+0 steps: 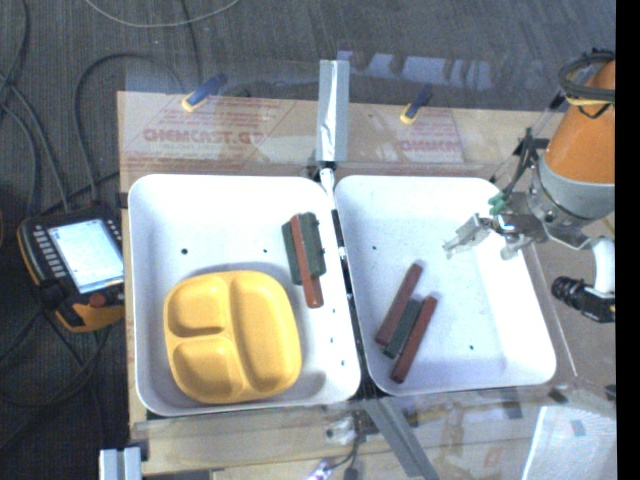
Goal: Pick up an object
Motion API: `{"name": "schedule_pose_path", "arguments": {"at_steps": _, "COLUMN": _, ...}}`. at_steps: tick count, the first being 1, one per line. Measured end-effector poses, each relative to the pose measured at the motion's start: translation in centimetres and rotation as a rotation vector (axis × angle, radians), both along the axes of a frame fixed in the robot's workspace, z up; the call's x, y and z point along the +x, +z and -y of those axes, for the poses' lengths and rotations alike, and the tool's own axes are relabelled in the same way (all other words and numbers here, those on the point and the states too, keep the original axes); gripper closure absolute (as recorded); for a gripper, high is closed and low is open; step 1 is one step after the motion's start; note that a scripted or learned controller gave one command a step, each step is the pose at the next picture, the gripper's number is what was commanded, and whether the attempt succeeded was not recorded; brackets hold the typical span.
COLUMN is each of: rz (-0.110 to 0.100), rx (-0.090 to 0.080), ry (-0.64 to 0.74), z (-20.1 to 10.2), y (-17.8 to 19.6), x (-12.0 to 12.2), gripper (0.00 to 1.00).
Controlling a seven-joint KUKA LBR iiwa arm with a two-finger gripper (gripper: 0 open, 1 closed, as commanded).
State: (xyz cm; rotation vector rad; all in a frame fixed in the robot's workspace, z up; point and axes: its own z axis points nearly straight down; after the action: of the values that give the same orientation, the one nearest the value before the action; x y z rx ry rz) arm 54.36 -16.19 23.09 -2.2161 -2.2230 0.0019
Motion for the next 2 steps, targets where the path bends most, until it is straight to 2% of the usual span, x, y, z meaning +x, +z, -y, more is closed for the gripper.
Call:
{"name": "schedule_pose_path", "arguments": {"at_steps": 1, "rz": 0.003, "rx": -0.001, "ry": -0.043, "z": -3.7, "y": -13.7, "x": -1.1, "gripper": 0.00}}
{"name": "schedule_pose_path", "arguments": {"at_steps": 2, "rz": 0.023, "rx": -0.008, "ry": -0.116, "z": -6.1, "y": -14.0, "x": -3.8, "gripper": 0.00}}
